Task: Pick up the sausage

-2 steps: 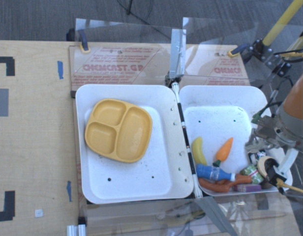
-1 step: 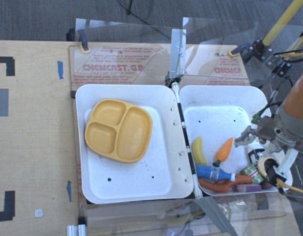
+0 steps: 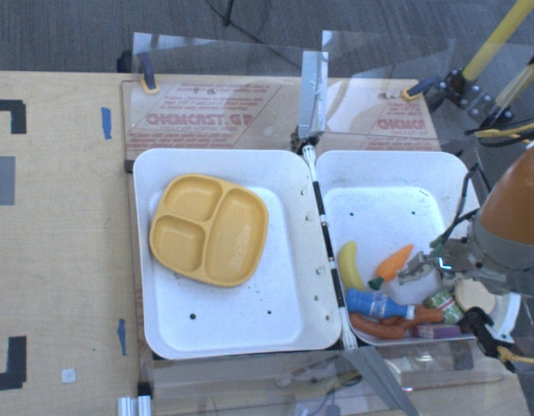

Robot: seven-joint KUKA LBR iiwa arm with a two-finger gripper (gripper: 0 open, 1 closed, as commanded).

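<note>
Pale wood is stretching across the bench [image 3: 59,258] under me, with blue tape marks on it and dark carpet lying beyond its far edge. Two white bins are sitting side by side on it, and I am reaching into the right bin [image 3: 380,176] from the right edge of the view, my orange band [image 3: 517,202] showing above the grey wrist. My gripper [image 3: 420,269] is hanging low over the near half of that bin; whether it is spread or closed I cannot tell, since the metal parts are blurring together against the clutter.

Just left of my gripper, the carrot [image 3: 393,263] is lying tilted, its orange tip pointing up toward me and nearly touching the gripper. Farther left, the banana [image 3: 349,265] is curving along the bin's left wall. Below my gripper, toward the near wall, the blue bottle [image 3: 378,304] is lying on its side. The sausage [image 3: 380,326] is lying just beyond that bottle, reddish-brown and pressing along the bin's near edge, well apart from my gripper. Some small items are crowding together below and to the right of my gripper, too jumbled to name.

Well off to my gripper's left, the left bin [image 3: 163,319] is holding a yellow divided plate [image 3: 210,229].
</note>
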